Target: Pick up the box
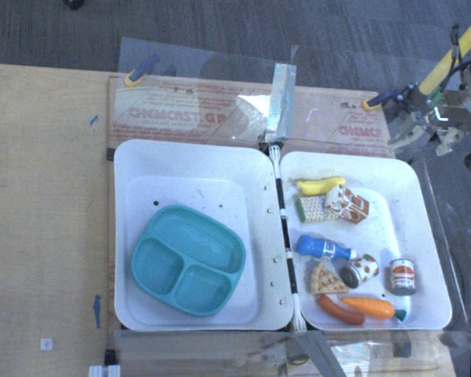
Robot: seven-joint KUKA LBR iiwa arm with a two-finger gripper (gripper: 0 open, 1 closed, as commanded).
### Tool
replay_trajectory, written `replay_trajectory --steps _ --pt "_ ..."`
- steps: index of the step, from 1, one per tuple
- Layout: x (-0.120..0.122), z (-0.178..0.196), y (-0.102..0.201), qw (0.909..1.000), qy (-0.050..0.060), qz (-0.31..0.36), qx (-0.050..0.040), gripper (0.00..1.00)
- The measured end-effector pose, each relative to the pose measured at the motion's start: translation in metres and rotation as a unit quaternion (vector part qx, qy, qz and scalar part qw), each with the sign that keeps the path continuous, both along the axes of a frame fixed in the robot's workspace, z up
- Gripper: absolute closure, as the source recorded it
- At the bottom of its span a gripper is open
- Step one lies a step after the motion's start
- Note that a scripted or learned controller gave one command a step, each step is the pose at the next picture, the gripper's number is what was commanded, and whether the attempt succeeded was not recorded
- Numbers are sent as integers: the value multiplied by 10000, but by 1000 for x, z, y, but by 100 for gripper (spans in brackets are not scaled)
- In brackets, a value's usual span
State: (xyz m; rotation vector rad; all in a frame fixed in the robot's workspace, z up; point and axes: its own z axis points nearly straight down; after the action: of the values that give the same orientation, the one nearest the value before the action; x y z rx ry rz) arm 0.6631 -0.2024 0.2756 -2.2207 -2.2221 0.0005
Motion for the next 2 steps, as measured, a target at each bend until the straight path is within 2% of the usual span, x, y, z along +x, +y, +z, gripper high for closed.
replay_trajectory --steps 1,2 --pt "-112 -48 13 9987 -1 517 1 0" --pt "-184 -95 78 9906 6 1370 6 0"
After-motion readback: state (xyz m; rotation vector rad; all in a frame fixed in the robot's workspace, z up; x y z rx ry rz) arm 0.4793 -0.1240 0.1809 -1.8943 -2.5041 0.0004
